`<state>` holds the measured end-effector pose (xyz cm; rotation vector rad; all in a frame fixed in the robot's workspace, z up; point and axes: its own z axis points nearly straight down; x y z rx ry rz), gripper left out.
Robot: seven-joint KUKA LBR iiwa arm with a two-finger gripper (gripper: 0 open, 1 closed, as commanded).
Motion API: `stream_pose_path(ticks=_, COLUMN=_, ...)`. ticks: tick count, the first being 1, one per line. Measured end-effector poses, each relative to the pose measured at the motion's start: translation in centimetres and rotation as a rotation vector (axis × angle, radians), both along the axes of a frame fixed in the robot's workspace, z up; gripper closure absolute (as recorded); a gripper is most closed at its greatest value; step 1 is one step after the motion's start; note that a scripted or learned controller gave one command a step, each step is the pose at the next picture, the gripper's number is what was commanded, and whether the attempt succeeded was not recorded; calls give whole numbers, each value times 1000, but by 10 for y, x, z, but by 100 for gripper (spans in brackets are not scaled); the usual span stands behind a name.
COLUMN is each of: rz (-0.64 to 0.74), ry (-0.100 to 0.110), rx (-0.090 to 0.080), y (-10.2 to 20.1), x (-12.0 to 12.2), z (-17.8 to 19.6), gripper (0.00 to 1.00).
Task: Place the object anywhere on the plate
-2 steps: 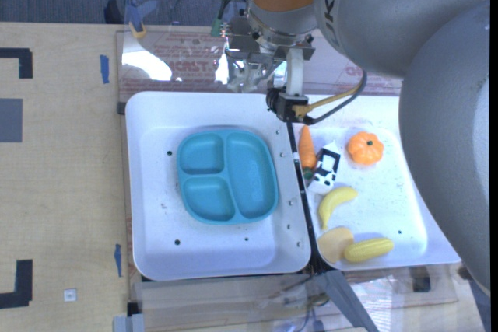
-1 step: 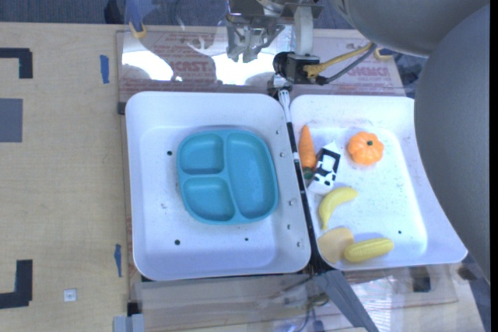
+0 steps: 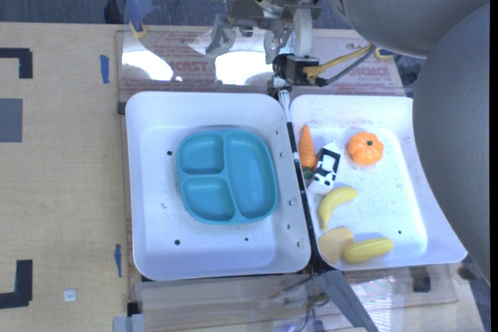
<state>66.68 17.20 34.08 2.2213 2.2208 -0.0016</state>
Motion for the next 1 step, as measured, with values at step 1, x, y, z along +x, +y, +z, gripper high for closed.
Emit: stream_pose_path(ticks=1, rz=1, ry=-4, rx=-1, y=1, x=1, z=10, gripper=100)
